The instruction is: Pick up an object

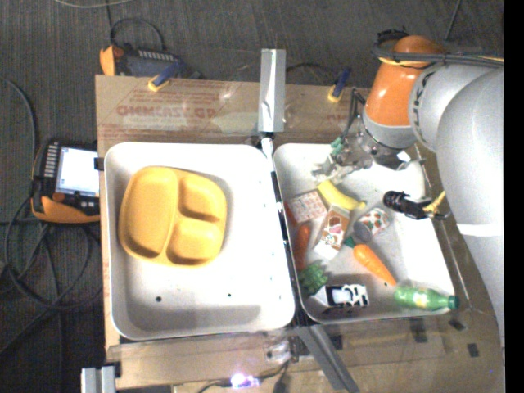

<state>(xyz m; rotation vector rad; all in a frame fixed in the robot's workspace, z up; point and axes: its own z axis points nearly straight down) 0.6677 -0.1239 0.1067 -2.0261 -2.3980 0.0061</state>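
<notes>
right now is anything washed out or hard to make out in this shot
In the camera view, the right bin floor glares nearly white; the yellow tray looks overexposed, its dividers soft; the hand is small and blurred against the clutter.

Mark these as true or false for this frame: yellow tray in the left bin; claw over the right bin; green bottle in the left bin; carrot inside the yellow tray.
1. A yellow divided tray lies in the left bin. True.
2. The claw is over the right bin. True, near its far edge.
3. The green bottle lies in the left bin. False: it lies in the right bin, near the front corner.
4. The carrot sits inside the yellow tray. False: it lies in the right bin among the other items.
</notes>
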